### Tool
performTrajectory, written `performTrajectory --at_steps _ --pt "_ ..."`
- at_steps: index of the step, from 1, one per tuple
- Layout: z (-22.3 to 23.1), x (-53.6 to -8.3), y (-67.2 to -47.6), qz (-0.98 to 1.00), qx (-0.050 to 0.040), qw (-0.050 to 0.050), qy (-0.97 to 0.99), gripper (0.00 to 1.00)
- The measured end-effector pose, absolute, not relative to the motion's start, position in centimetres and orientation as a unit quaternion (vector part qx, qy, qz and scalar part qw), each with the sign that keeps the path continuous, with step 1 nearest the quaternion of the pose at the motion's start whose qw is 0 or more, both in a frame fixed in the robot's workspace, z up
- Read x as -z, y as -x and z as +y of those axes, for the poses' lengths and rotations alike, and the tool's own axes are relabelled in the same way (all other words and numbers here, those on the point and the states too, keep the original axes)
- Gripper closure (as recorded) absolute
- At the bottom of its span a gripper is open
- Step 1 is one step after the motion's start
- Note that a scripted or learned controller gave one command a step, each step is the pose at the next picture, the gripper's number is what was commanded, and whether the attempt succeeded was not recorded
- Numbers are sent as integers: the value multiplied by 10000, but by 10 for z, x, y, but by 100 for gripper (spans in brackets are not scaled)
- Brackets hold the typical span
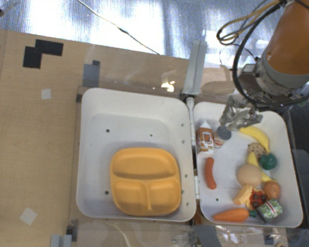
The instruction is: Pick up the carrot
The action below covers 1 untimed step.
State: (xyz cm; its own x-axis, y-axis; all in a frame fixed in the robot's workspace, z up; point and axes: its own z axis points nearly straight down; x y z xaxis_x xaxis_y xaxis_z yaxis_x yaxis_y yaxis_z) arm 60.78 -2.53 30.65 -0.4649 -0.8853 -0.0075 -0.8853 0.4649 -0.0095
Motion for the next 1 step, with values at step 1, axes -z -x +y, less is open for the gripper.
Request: performTrajectory --at_steps 1 --pt "-95 -271 -590 7863 21 33 6178 100"
